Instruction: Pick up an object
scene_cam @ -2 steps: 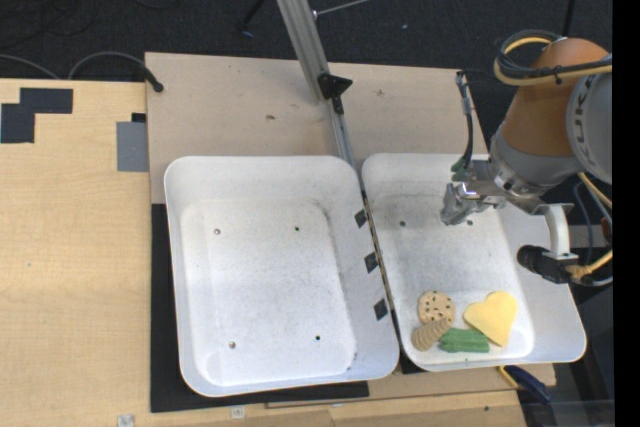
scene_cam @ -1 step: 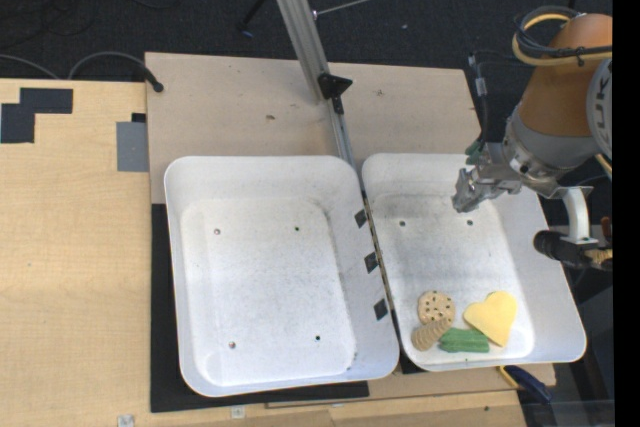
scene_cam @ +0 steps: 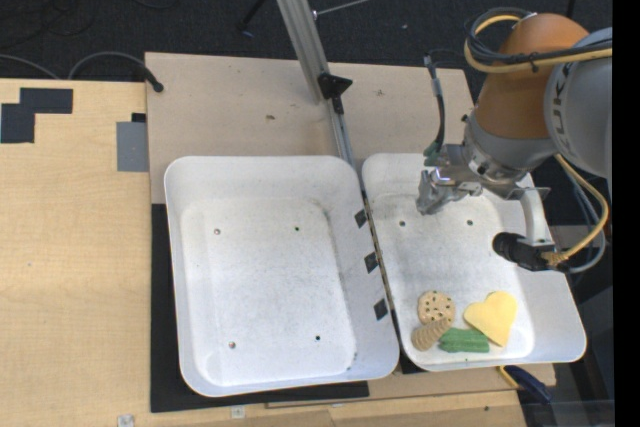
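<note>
In the camera view the right bin point(scene_cam: 470, 245) holds a small cluster at its near end: a yellow heart-shaped piece point(scene_cam: 493, 316), a green flat piece point(scene_cam: 464, 341) and two tan cookie-like pieces point(scene_cam: 433, 307) stacked beside it. My gripper point(scene_cam: 432, 196) hangs over the far left part of that bin, well away from the cluster, with nothing between its fingers. Seen from above, the fingers are too small to judge.
The left bin point(scene_cam: 265, 270) lies beside the right one, with black clips point(scene_cam: 370, 260) along the shared rim. A slanted aluminium bar point(scene_cam: 300, 35) rises behind the bins. Cables and a black fitting point(scene_cam: 520, 250) hang at the arm's side over the right bin.
</note>
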Motion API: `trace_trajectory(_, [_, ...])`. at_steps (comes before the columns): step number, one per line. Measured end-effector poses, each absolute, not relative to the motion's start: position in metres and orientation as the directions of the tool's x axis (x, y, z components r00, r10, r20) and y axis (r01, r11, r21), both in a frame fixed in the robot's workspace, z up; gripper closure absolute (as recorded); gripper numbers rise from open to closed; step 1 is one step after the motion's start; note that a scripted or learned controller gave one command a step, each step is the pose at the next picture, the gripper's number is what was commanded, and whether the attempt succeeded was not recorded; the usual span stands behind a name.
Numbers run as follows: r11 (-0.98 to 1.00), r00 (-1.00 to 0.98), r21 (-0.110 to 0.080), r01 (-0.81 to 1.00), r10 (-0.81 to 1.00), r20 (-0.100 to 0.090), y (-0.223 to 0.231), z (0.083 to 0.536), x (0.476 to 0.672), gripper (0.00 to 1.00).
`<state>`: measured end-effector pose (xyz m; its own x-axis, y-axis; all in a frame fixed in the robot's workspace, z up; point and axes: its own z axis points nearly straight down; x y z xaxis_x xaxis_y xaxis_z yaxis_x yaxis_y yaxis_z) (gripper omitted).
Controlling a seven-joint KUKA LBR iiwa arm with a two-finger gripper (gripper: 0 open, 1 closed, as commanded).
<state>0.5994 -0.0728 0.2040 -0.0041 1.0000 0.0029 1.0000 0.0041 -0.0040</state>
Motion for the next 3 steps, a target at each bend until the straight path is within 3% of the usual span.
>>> trace_trajectory(2, [0.004, -0.004, -0.002, 1.000, 1.000, 0.002, 0.037, 0.231, 0.591, 1.00])
trace_trajectory(3, [0.003, -0.003, -0.006, 1.000, 1.000, 0.002, 0.089, 0.220, 0.586, 1.00])
